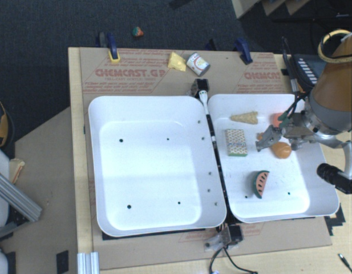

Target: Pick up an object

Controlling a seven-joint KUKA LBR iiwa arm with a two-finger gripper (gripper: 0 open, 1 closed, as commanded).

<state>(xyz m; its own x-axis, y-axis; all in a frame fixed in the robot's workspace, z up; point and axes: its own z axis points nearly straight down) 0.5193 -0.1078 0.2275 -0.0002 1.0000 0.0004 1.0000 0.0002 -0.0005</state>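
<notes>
Our pincer (pixel 271 138), grip state unclear, hangs right of centre beside the orange (pixel 281 149), which could roll away.

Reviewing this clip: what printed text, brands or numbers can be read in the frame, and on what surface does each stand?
"CHEMCAST G P" in red on the brown protective sheet behind the left bin; the last letters are unsure.
A second red print on the same sheet behind the right bin: too blurred to read.
The small carton bears print too small to read.
</notes>
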